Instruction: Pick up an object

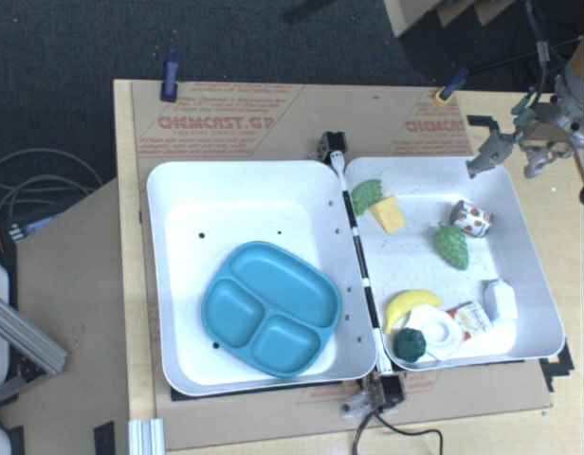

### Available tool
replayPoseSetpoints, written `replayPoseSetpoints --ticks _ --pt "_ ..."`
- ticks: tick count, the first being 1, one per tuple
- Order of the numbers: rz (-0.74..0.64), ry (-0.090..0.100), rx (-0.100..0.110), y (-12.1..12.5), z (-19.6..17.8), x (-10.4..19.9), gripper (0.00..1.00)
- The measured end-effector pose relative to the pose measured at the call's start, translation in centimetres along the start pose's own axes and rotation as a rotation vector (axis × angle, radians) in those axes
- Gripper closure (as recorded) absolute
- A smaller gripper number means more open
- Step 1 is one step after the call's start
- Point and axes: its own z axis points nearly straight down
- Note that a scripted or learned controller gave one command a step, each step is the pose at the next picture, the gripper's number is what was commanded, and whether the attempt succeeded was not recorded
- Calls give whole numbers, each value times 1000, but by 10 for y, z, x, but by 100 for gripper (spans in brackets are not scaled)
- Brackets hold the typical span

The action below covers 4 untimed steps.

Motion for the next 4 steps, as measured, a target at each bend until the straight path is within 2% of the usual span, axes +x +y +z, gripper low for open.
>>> replayPoseSetpoints --ticks 1,2,3,4 --pt "1 1 4 -14 140 -15 0" --pt "-1 2 3 -17 191 17 0" --pt "0 0 0 -17 180 16 100" --pt "-3 2 -3 48 89 121 100"
